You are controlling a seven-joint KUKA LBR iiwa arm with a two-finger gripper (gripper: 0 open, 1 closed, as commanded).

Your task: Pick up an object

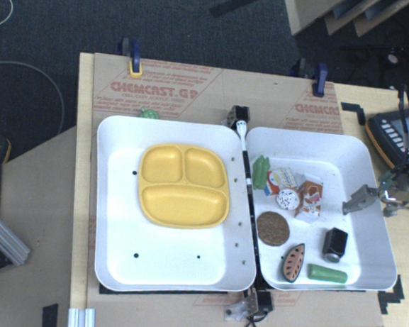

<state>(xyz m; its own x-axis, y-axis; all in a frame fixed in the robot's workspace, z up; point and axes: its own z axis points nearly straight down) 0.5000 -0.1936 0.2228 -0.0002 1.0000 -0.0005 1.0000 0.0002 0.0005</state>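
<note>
My gripper (361, 199) reaches in over the right rim of the right bin (372, 164), low above its floor, with no object at its tip. Several small objects lie in this bin. A green piece (260, 173), a snack packet (283, 179), a white dotted ball (287, 199) and a red-and-white packet (310, 198) cluster at the upper left. A brown round cookie (273, 229) lies below them. Left of and below the gripper stands a black block (335, 243). A watermelon slice (293, 262) and a green cylinder (326, 274) lie along the front.
The left bin (115, 208) holds a yellow divided plate (184, 186). Both bins rest on a cardboard sheet (190, 87) clamped at the back (134, 55). A black and orange device (396, 133) with cables sits beyond the right bin's far right corner.
</note>
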